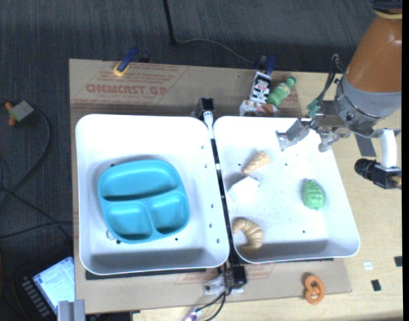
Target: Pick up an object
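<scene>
Right bin, contents as I log them: green ridged object toward its right side; tan cone-shaped piece up-left of that; white block just below the cone; brown croissant-like item at the near-left corner. Gripper over the far edge of this bin, fingers apart, nothing between them. Left bin: blue three-compartment tray. Cardboard behind it reads, mirrored, "CHEMCAST GP". Orange ring lies in front of the right bin.
</scene>
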### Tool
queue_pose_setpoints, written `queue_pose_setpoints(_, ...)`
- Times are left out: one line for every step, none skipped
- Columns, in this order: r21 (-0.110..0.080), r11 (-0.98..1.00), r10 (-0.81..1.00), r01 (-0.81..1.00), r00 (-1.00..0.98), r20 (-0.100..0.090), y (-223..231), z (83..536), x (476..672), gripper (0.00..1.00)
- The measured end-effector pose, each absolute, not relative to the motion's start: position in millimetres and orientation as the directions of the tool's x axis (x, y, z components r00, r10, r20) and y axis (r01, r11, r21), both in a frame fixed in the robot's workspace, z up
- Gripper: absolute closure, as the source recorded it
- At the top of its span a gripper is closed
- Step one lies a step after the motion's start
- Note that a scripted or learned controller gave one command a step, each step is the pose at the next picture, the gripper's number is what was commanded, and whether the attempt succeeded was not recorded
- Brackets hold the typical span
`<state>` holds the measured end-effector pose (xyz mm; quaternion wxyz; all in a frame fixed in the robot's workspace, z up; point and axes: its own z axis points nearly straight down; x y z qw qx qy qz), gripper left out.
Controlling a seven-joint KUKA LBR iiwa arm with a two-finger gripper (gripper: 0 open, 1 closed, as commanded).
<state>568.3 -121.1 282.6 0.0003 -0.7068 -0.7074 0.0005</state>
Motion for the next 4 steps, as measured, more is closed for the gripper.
queue_pose_setpoints(-0.004, -0.001, 1.0, 1.0, 0.001, 0.0, -166, 138, 585.1, 0.0)
queue_pose_setpoints(0.005, 0.0, 1.0, 1.0, 0.0, -0.002, -126, 88, 568.4, 0.0)
queue_pose_setpoints(0.01, -0.001, 1.0, 1.0, 0.001, -0.005, -97, 88, 545.9, 0.0)
queue_pose_setpoints(0.002, 0.001, 1.0, 1.0, -0.001, -0.002, -113, 131, 633.2, 0.0)
